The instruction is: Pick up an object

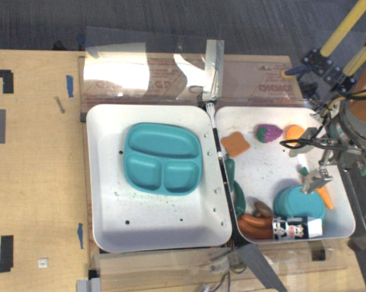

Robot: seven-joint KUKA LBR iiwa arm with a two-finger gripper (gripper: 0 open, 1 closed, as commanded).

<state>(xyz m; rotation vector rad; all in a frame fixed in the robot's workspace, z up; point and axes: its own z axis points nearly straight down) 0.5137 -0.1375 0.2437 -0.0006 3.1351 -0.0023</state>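
A wooden bench (36, 181) over dark carpet carries two white bins — the left bin (103, 163) holds a teal divided plate (163, 158). In the right bin (262, 163), the gripper (315, 181) hangs over a teal cup (295, 202) near the front right corner, whether open or closed I cannot tell; an orange slab (235, 143) and purple toy (268, 132) lie toward the back edge — a hot dog (254, 222) at the front.

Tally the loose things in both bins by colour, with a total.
Teal: 2, the divided plate in the left bin, the cup in the right bin
Orange: 3, the flat slice, the round piece, the carrot
Purple: 1, the grapes
Brown-red: 1, the sausage
White: 1, the labelled can
Green: 1, a piece at the divider, kind unclear
Total: 9
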